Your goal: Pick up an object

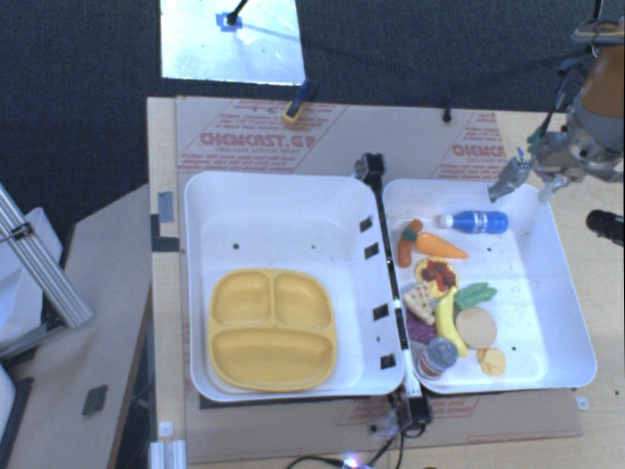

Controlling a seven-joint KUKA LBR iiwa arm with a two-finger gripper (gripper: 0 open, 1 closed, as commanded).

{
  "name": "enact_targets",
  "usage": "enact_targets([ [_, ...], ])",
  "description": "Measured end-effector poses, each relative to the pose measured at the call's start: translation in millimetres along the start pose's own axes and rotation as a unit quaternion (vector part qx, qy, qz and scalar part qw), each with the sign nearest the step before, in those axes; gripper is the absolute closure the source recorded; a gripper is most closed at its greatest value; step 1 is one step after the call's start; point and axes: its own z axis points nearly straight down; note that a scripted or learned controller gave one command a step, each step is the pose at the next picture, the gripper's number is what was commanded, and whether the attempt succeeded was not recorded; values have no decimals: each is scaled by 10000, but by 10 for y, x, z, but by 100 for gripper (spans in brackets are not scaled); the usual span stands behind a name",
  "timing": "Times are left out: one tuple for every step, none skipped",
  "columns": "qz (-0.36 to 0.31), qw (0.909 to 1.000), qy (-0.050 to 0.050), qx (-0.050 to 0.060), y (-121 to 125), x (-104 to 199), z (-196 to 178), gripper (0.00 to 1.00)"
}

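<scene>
The toys [447, 296] are heaped in the right bin [557, 291], toward its left wall. A blue bottle [475, 223] lies above the heap, beside a carrot [441, 246]. The gripper [528, 177] is seen over the bin's upper right corner, fingers apart, nothing held. A yellow tray [272, 330] is set in the left bin [283, 203].

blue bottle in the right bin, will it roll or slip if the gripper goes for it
The blue bottle lies on its side on the bin floor, so a nudge would probably roll it. Its round, smooth-looking body may slip from a loose pinch. It looks small and likely light. The gripper is above the bin's far edge.
</scene>
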Motion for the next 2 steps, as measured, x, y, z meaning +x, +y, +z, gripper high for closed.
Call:
enact_targets([
  [-15, 10000, -13, -63, 26, 8, -90, 0],
  [-8, 10000, -13, -49, 75, -64, 372, 0],
])
